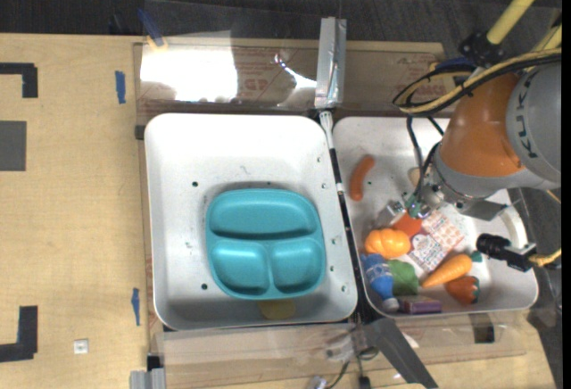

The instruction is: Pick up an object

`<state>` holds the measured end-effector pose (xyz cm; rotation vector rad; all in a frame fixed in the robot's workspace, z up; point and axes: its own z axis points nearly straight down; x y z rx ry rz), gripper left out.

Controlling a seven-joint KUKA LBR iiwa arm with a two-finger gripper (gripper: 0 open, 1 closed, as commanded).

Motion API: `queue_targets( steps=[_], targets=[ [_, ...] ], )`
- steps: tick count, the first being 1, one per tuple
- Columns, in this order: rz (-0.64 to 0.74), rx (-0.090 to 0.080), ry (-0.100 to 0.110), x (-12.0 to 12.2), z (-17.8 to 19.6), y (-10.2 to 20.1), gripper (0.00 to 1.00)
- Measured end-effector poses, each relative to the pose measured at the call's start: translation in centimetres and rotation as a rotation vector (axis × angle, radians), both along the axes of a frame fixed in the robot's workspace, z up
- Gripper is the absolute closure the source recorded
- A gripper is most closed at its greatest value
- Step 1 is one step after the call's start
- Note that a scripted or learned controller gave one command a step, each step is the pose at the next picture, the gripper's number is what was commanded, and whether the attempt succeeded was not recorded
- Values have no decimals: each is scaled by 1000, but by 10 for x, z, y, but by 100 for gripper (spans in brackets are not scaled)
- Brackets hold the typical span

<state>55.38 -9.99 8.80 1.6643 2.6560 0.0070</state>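
The right bin (384, 139) holds a pile of toy food. An orange sausage-shaped piece (360, 177) lies apart near the left wall. Further forward sit a round orange fruit (387, 243), a white patterned packet (438, 240), a carrot (449, 269), a red piece (463, 289), a green piece (404, 276), a blue piece (375, 277) and a purple piece (419, 307). My gripper (413, 206) is low in this bin, at the pile's back edge, just above a small red-orange piece (408, 224) between the fruit and the packet. The wrist hides what is under it.
The left bin (178, 146) carries a teal three-compartment plate (264, 241). A metal divider post (328, 62) stands behind the two bins. Yellow and black cables (428, 84) loop over the right bin's back edge. A black connector (500, 249) juts out near the right wall.
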Motion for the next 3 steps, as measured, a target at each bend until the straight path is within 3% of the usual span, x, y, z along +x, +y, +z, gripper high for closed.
queue_targets(
  steps=[1,2,3],
  targets=[
    [-2,0,-6,2,11,0,100],
    [334,-4,2,16,44,-30,100],
    [165,0,1,54,99,49,100]
  ],
)
